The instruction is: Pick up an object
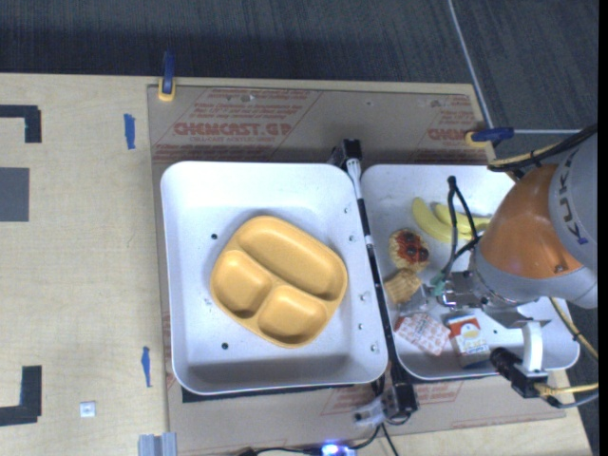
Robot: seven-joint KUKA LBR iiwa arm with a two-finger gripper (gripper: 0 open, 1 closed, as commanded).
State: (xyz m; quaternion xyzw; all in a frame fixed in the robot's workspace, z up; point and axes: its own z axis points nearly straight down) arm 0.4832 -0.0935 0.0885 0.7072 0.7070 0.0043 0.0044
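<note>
A pale wooden bench (76, 283) under dark carpet carries two shallow white bins side by side, seated on a cardboard sheet. The hand (454, 297) is down in the right bin (385, 193), amid a tight clutter: a red-and-white packet (421, 332) just left of it, a small red-labelled box (467, 338) just below, a brownish snack (404, 283) and a red-topped pastry (409, 247) to its upper left, bananas (439, 219) above. The left bin (180, 207), well to its left, holds a yellow divided tray (275, 278). Being so crowded, the pieces could be nudged aside or the flat packet slip out. I cannot tell how far the hand is open, or what it touches.
</note>
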